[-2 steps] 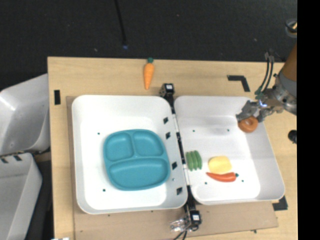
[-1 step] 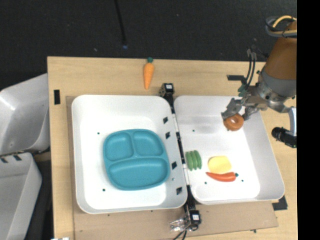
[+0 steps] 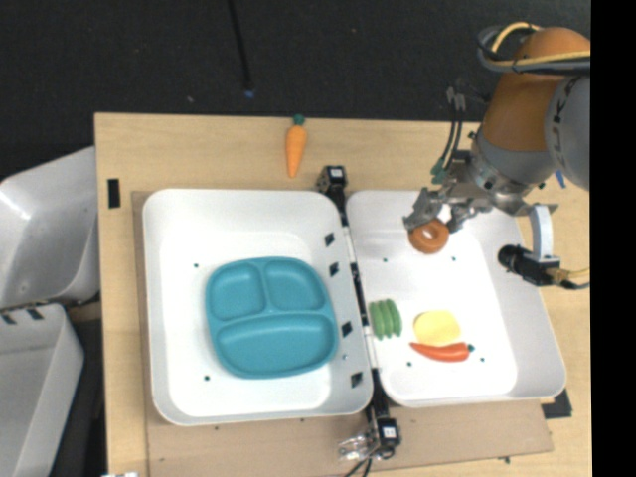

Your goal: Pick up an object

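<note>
Camera view: gripper (image 3: 433, 221) closed around a brown donut (image 3: 429, 238), above the right bin (image 3: 497, 366) near its back edge.

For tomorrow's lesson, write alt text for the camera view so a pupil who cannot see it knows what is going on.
A grey and orange robot arm reaches into the right bin, its gripper right at a small brown doughnut. Nearer the front of that bin lie a green piece, a yellow piece and a red chilli. The left bin holds a blue divided plate; a carrot lies on the bench.
</note>
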`<state>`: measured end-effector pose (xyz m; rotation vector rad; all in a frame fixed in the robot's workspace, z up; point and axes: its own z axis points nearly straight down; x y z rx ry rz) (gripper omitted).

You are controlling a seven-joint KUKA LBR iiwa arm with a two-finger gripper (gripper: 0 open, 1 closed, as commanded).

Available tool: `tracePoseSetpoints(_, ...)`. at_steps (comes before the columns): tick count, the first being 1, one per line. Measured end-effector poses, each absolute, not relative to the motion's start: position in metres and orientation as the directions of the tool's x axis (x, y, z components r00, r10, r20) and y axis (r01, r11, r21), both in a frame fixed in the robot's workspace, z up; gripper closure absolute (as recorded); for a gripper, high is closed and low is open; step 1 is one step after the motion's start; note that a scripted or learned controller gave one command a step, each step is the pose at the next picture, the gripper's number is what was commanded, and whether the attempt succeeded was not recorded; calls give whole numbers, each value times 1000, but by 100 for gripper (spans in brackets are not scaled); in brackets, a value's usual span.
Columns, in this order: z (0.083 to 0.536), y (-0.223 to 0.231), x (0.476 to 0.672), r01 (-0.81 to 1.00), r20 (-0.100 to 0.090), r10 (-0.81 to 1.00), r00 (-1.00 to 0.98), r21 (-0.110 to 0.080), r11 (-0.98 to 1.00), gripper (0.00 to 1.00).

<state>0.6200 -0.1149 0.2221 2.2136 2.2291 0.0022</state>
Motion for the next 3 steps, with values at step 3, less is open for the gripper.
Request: tracePoseSetpoints(3,234,49,635,1000,1,1000,-7,2,7,100)
